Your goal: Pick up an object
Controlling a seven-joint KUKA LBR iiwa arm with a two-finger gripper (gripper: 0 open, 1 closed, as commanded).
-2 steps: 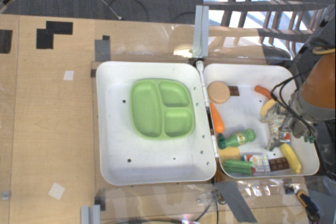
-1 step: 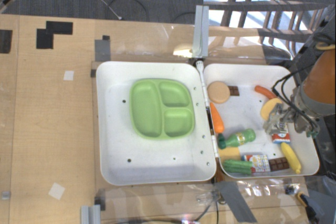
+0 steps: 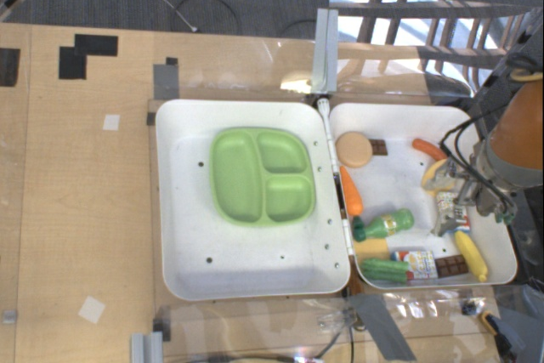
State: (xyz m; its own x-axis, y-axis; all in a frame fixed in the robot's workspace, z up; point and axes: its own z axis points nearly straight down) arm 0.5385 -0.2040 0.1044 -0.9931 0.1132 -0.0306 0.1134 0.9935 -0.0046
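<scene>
The right bin (image 3: 408,119) holds several toy foods. A tan round bun (image 3: 354,150) lies at its back left, with a small brown piece (image 3: 379,148) beside it. An orange carrot (image 3: 351,192) rests along the left wall. A green bottle (image 3: 385,225) sits in the middle. At the front are a green cucumber (image 3: 384,270), a wrapped bar (image 3: 425,264) and a yellow corn-like piece (image 3: 471,256). A red sausage (image 3: 427,149) and a pale banana (image 3: 435,174) lie toward the right. My gripper (image 3: 454,215) hangs low at the bin's right side, just above the yellow piece and beside the banana.
The left bin (image 3: 183,268) carries a green divided plate (image 3: 261,175). A metal divider post (image 3: 325,47) stands behind the seam between the bins. Cables (image 3: 463,136) trail from the arm over the right bin's far corner.
</scene>
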